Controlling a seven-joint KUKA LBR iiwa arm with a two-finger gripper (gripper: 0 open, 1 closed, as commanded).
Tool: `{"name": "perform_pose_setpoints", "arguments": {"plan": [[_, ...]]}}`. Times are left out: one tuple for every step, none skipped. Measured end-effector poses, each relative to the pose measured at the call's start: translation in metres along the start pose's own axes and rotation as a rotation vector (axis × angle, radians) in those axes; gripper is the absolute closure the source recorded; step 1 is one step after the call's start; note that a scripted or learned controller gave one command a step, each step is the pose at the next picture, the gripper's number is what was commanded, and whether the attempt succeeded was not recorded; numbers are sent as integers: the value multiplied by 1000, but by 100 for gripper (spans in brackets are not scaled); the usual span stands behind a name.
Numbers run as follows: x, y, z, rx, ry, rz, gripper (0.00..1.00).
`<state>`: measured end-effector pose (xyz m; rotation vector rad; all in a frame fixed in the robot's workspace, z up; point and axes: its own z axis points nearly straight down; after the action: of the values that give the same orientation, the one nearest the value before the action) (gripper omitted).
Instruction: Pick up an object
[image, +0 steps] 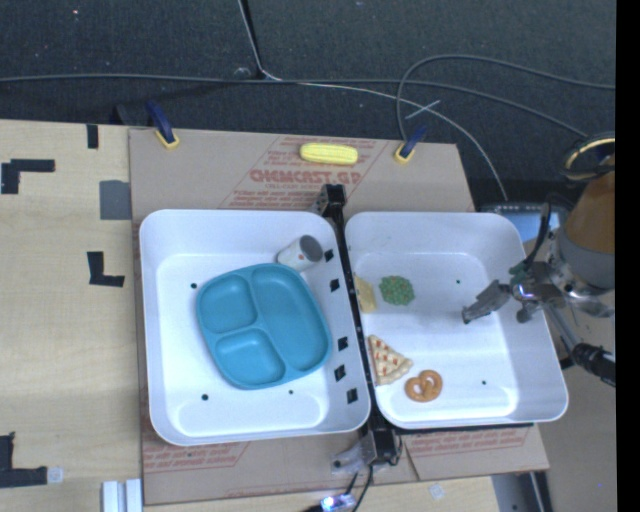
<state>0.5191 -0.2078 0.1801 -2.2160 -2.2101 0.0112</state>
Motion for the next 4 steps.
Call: {"name": "perform_pose_setpoints", "arguments": {"plan": [[0,3,-6,-12,-3,-3,0],[4,7,38,-8,-3,-4,0],[5,7,91,-11,-4,-4,0],[5,8,79,-12,-3,-4,100]]}}
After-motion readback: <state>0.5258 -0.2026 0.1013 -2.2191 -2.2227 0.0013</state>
